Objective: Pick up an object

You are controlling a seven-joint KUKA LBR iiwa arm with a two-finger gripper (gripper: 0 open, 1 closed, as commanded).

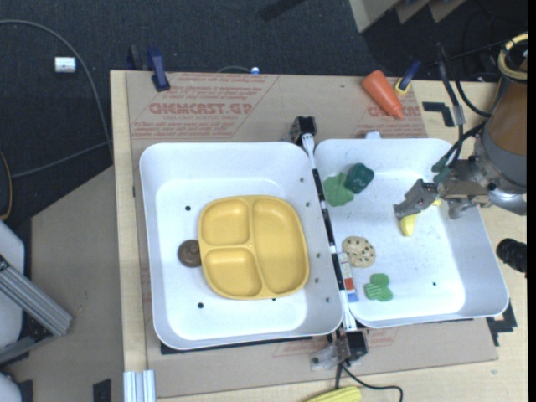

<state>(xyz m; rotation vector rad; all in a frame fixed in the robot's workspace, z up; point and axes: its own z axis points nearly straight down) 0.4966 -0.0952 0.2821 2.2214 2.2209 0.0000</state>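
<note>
The left bin (159, 224) is largely taken up by a yellow divided plate (251, 247), with a brown disc (189, 253) just beside its left edge. In the right bin (469, 275), bare floor is left at the lower right; green pieces (347, 182), a cookie (359, 250) and a green block (378, 287) are crowded along the left wall.

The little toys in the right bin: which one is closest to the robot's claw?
The small yellow piece, right under the gripper. The green toys, the cookie and the small green piece all lie farther left, toward the divider.
</note>
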